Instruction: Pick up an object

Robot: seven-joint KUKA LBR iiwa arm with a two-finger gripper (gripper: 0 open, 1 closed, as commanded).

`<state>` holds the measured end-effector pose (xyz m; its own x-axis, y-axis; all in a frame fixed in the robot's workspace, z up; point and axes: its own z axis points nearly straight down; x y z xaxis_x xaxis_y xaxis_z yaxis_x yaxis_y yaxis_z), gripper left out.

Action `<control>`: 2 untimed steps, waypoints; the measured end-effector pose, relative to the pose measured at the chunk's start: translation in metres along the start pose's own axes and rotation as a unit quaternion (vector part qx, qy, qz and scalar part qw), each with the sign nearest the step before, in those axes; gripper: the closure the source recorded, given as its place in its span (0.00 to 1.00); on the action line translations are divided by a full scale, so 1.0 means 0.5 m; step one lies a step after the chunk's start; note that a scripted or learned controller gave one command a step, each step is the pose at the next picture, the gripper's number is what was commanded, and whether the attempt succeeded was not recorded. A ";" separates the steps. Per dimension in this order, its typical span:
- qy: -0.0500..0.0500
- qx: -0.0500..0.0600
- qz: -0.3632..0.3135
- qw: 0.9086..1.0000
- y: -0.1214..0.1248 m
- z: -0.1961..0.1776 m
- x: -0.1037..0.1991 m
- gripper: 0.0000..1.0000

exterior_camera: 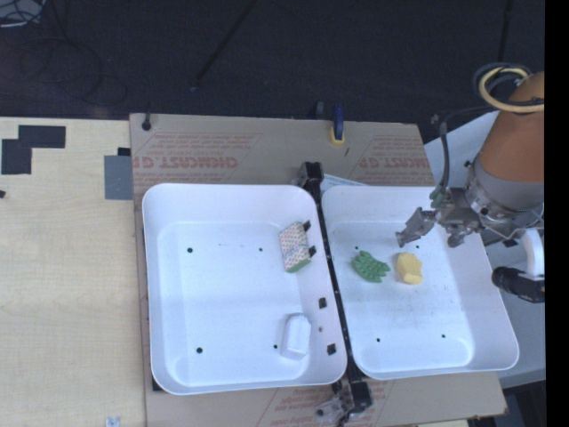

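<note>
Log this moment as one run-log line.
gripper: above right bin, holds nothing | yellow chunky object, green leafy object: right bin | speckled sponge block, white rounded block: left bin

Your arm (514,140) comes in from the right edge of the view, its orange band broad and rounded at the upper right, with a yellow-ringed cable looped at its top. Below the band the grey wrist (500,198) narrows and leans leftward. From there the tool (411,234) stretches out to the left and slightly downward, its dark metal linkage ending in a grey tip. You cannot tell from this slant how the tool's tip is set. Nothing shows gripped in it.
</note>
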<state>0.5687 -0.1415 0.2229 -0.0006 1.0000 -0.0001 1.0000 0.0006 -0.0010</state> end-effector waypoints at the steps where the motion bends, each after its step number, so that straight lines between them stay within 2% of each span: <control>1: 0.000 0.001 0.000 1.000 0.000 -0.020 -0.001 1.00; 2: 0.002 0.004 0.001 1.000 -0.147 -0.024 0.063 1.00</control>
<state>0.4951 -0.1102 0.2351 0.0022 1.0000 0.0032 1.0000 -0.0022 -0.0083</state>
